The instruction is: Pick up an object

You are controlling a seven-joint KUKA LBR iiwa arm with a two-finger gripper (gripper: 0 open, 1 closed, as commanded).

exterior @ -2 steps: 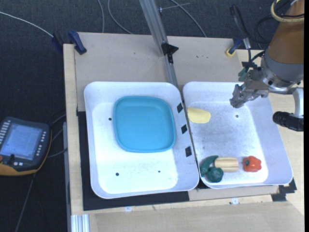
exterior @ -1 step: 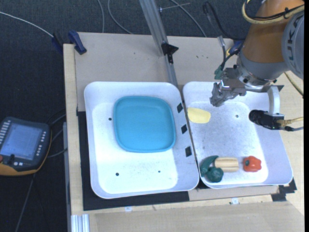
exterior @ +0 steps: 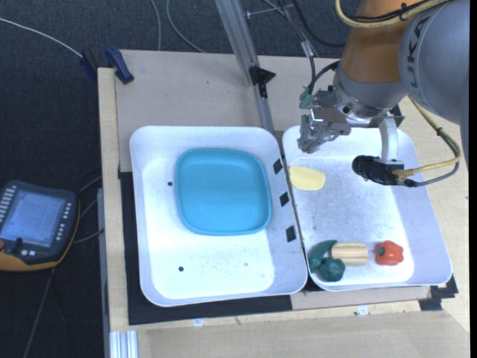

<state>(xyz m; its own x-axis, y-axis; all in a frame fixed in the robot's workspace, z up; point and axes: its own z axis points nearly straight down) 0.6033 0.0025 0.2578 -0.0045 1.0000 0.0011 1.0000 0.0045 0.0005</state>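
Observation:
My gripper (exterior: 311, 142) hangs over the far left corner of the right bin (exterior: 421, 222), just above and behind a pale yellow object (exterior: 307, 178) lying by the bin's left wall. Nothing shows between the fingers. Along the bin's near edge lie a dark green object (exterior: 326, 260), a tan cylinder (exterior: 350, 253) and a red pepper-like object (exterior: 388, 253). The arm with its orange band (exterior: 380, 36) reaches in from the upper right.
The left bin (exterior: 149, 200) holds a turquoise square plate (exterior: 222, 191). A metal pole (exterior: 242, 43) slants up behind the bins. A black camera unit with cable (exterior: 378, 169) hangs off the wrist over the right bin. A pendant (exterior: 33, 222) lies off the bench at left.

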